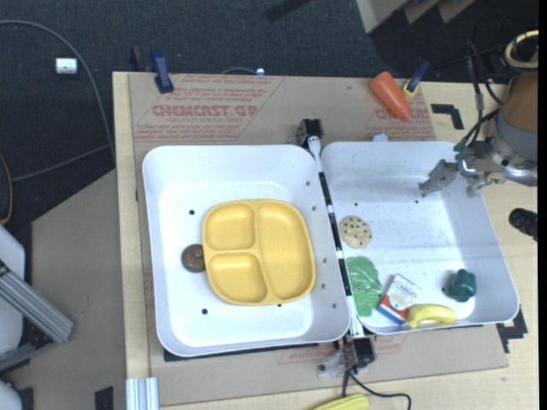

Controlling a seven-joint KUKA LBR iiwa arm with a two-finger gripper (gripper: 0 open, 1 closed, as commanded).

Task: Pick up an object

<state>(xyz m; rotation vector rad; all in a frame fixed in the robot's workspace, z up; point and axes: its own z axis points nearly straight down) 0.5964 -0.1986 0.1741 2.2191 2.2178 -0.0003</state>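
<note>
Right now, from my station, I see the grey metal two-finger gripper (451, 178) hanging over the upper right part of the right shallow white plastic bin (402, 165), near that bin's far right rim. Its fingers are spread wide with nothing between them.

On the right bin's floor, well apart from the gripper, lie the things I could pick: a round tan cookie with dark chips (355, 231) close to the left wall, a flat green leaf-shaped piece (362, 282) below it, a small white, red and blue carton (397, 297) just beside the leaf, a yellow banana (431, 315) along the near wall, touching or almost touching the carton, and a dark green pepper-like lump (462, 285) near the right wall.

The left shallow white bin (171, 178) holds a yellow three-compartment plastic plate (256, 250), with a small brown round disc (193, 258) at its left edge.

An orange carrot-shaped toy (391, 96) lies on the brown board (214, 105) behind the bins.
</note>
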